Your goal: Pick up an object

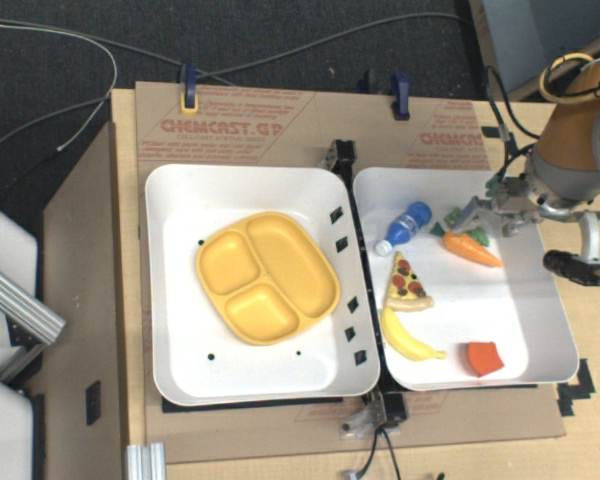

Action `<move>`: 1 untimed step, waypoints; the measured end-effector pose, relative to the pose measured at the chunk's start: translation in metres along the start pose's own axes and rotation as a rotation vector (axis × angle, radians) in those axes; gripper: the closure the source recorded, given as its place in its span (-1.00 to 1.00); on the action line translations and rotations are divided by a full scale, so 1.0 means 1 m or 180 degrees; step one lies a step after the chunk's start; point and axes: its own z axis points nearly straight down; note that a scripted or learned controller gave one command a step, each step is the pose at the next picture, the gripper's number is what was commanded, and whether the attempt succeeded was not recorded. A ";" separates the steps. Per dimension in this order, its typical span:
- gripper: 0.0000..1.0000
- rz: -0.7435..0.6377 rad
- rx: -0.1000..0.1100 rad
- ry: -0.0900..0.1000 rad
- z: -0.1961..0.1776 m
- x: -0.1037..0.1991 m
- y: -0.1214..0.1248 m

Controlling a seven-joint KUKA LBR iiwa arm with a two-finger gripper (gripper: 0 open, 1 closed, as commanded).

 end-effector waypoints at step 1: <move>-1.00 0.0000 -0.0069 -0.0035 0.005 -0.004 0.010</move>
